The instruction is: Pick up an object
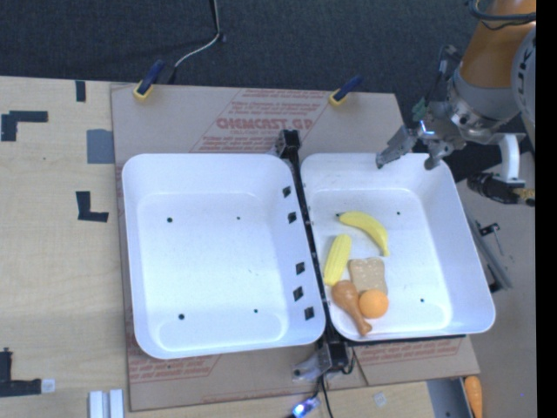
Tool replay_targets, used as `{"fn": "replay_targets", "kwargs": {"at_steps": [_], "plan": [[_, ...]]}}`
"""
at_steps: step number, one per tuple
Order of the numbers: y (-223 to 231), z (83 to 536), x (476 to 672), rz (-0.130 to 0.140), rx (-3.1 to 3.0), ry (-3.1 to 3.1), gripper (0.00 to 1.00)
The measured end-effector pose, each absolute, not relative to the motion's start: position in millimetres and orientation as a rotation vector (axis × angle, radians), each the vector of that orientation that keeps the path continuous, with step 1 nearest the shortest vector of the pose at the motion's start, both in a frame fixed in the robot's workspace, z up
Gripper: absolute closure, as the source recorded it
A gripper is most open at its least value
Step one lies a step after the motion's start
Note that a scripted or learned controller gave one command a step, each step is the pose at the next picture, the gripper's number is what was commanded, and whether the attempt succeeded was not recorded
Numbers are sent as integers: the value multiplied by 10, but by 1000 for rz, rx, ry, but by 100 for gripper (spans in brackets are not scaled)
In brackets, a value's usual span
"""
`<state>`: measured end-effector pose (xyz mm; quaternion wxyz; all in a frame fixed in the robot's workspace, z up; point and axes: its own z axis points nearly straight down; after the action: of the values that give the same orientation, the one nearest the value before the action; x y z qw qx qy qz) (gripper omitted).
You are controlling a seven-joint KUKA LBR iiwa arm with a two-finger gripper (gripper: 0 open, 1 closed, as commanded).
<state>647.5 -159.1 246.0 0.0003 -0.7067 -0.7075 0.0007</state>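
Banana [365, 230] is the thing I choose, because it lies alone in the middle of the right bin [461, 233], a little apart from the others. I judge it to be a light plastic toy, stiff and smooth, so it can slip; I want to pinch it across the curved middle, not at the thin ends. Below it the corn [338, 259], the cracker [368, 274], the orange [373, 304] and the drumstick [350, 303] lie close together, some touching, which makes them harder to take. The gripper [406, 152] hangs over the far rim of this bin, fingers spread and with nothing between them. The left bin [209, 251] is beside.
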Motion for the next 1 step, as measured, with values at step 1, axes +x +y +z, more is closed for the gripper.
{"fn": "replay_targets", "kwargs": {"at_steps": [1], "plan": [[-1447, 2111, 5595, 9, -2218, -2213, 0]]}}
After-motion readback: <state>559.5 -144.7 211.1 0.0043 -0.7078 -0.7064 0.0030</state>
